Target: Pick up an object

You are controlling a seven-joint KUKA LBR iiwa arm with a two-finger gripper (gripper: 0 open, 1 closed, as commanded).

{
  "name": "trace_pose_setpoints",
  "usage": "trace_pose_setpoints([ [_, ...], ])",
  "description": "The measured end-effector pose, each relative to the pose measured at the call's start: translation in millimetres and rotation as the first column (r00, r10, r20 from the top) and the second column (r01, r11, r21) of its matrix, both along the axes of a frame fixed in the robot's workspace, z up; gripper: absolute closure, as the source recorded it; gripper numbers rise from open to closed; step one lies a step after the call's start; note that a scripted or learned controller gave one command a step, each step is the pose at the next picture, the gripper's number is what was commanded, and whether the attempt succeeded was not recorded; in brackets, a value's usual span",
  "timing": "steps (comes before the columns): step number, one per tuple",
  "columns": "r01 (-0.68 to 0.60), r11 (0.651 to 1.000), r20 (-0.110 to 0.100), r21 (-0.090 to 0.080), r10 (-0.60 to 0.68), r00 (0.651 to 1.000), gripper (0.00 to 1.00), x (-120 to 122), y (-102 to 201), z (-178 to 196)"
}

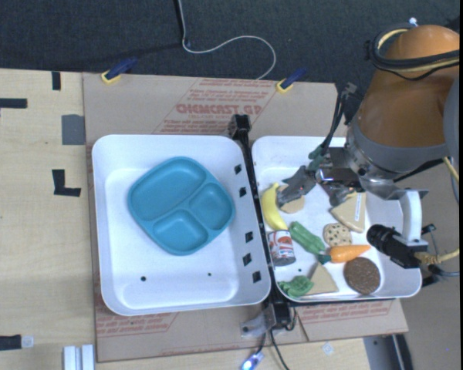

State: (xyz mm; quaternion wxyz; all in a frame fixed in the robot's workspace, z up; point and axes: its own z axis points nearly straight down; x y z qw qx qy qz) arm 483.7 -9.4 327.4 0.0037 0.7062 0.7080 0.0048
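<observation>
My gripper (301, 187) hangs low over the back left part of the right bin (293, 149), reaching in from the right. Just beneath its tip lies a small beige piece (292, 203), with a yellow banana (274, 208) to its left. I cannot tell whether the gripper touches either. Nearby lie a green pickle-shaped toy (307, 237), a small can (282, 247), an orange carrot (347, 253), a dotted cracker (336, 233), a cheese wedge (352, 213) and a brown round disc (363, 274).
The left bin (108, 206) holds a blue divided plate (181, 204). A sandwich triangle (322, 280) and a green leafy toy (297, 287) lie at the right bin's front edge. A black divider (251, 206) separates the bins. The arm's body (405, 114) looms over the right bin's back right.
</observation>
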Motion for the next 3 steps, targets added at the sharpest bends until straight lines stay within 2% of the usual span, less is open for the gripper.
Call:
trace_pose_setpoints([
  [1, 0.000, 1.000, -0.015, -0.002, 0.000, 1.000, 1.00, 0, 0, 1],
  [2, -0.005, 1.000, -0.022, -0.001, 0.005, 1.000, 1.00, -2, 77, -81],
  [3, -0.004, 1.000, 0.005, 0.003, 0.004, 1.000, 1.00, 1, 97, 106],
])
